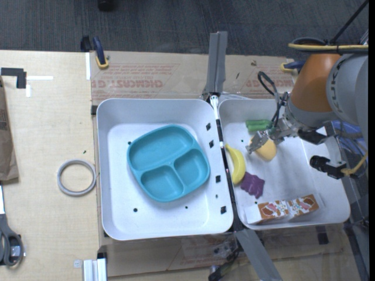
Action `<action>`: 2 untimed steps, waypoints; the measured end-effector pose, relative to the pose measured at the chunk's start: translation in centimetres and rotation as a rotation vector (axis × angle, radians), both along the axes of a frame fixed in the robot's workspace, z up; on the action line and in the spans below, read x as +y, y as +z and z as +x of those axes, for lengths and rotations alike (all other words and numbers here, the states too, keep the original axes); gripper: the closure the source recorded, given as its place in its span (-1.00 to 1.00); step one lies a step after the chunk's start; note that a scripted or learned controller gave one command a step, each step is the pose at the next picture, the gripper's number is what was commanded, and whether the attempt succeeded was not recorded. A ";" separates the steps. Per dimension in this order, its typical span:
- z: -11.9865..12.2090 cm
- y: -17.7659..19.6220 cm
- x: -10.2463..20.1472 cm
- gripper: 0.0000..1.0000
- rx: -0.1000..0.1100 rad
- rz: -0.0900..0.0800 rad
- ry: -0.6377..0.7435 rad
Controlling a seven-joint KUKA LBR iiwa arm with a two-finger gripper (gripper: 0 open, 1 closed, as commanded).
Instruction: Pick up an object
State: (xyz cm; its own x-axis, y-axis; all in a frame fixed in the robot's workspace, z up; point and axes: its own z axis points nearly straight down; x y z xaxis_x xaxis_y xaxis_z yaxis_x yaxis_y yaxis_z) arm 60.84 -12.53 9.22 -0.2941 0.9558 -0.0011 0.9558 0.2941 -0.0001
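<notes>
1. Far left of the pincer, off the bins, on the bench top (47, 127): a tape ring (77, 177), lying flat. Scissors (9, 246) at the bottom-left edge, partly cut off by the frame.
2. Left bin (108, 157), well left of the pincer: holds a teal divided plate (169, 163), 3 compartments, sits roughly mid-bin, tilted diagonally. Nothing seen in the compartments.
3. Divider between the bins, grey bar (217, 63) running up from it, left of the pincer and further back.
4. Right bin (328, 198): the pincer works inside it, upper-left part.
5. Banana (237, 163): below-left of the pincer, close by, lying along the bin's left wall, not touching the pincer.
6. Purple obj (252, 184): below the pincer, just right of the banana's lower end, apart from the fingers.
7. Green obj (257, 124): just above-left of the pincer, near the bin's back wall, partly hidden by the wrist hardware.
8. Pincer (261, 142): down low in the bin, right against a yellow round obj (267, 150) that sits just below-right of the tips. Can't tell if the fingers are spread or pressed together, or if the obj is btwn them.
9. Snack box (287, 208): below-right of the pincer, well apart, lying flat along the bin's front wall.
10. Arm (328, 86), grey w/ orange band, comes in from right of the pincer.
</notes>
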 end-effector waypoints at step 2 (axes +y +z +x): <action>5.1 4.0 -0.1 1.00 -0.002 -0.001 0.002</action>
